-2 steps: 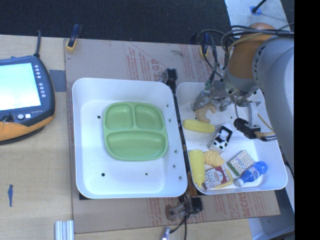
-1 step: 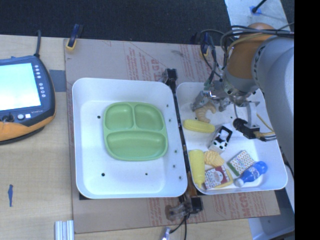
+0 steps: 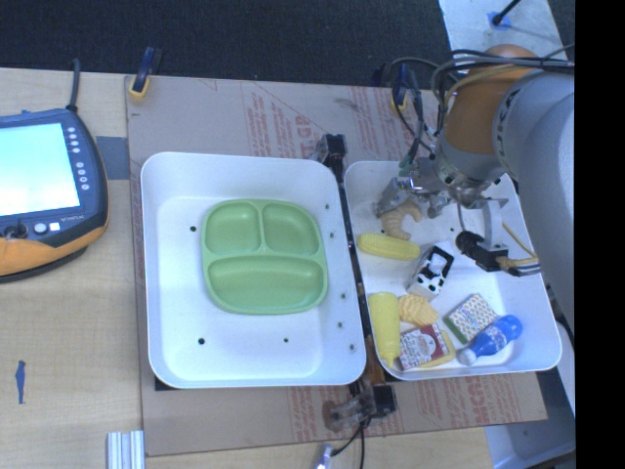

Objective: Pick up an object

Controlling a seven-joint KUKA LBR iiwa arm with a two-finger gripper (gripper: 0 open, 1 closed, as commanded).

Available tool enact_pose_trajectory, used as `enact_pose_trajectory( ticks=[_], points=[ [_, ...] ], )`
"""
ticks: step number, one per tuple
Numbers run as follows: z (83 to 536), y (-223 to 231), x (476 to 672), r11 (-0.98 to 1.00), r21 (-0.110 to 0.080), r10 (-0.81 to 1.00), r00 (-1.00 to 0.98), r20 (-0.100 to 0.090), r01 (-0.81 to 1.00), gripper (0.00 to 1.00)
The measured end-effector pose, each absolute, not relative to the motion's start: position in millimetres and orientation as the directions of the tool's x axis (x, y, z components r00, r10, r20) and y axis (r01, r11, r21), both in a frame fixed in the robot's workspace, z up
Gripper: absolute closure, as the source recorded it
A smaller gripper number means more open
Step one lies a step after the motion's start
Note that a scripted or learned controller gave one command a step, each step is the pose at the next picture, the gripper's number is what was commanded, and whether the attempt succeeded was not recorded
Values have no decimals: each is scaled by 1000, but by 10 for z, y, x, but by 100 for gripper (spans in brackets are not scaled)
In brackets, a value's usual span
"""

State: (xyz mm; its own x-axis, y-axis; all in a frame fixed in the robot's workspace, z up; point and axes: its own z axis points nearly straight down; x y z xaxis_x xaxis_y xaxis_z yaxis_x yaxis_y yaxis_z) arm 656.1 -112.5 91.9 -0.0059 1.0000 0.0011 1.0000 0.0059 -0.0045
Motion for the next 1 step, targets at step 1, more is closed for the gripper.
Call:
enact_pose_trajectory(
  ticks=[1],
  points=[
    [918, -1027, 6559, 5, -6, 1000, -5, 2, 1000, 0]
  ],
)
